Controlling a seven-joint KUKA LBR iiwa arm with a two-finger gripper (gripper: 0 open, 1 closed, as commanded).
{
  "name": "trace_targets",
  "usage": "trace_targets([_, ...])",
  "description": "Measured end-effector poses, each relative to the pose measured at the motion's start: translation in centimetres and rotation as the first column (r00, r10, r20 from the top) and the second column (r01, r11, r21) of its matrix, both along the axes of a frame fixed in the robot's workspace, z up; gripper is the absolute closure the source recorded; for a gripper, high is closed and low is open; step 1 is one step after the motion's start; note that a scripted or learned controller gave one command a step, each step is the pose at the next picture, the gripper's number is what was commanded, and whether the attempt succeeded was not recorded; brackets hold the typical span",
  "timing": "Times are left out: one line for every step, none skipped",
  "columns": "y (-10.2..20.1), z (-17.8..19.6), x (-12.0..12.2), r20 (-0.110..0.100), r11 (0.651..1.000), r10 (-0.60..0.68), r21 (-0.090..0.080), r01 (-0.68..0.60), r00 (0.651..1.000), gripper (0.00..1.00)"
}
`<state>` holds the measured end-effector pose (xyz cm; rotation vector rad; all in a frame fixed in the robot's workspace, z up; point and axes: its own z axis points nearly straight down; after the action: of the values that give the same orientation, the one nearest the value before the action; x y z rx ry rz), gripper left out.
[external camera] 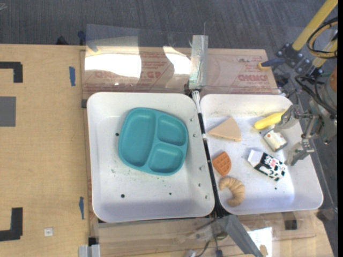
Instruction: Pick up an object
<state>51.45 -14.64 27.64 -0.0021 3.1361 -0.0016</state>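
Observation:
The right bin (308, 194) holds several small objects: a tan wedge (226, 129), a yellow banana (267, 121), a small white block (275, 140), a black-and-white patterned piece (268, 165), an orange waffle-like piece (222, 163) and a croissant (233, 190). My gripper (293, 135) hangs over this bin's right side, open. One finger (288, 115) is near the banana's right end and the other finger (298, 155) is right of the patterned piece. The white block lies just left of the gap, and nothing sits between the fingers.
A teal divided plate (153, 141) lies in the left bin (102, 197). A ridge (203, 143) separates the two bins. Clear plastic panels (139, 63) stand behind them, and cables and a yellow bar (316, 20) crowd the upper right.

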Motion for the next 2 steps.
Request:
trace_targets([4.2, -12.3, -2.6, -0.012, 0.999, -0.031, 0.004, 0.031, 0.999, 0.0])
trace_targets([4.2, -18.2, -3.1, 0.004, 0.94, -0.342, 0.004, 0.342, 0.94, 0.0])
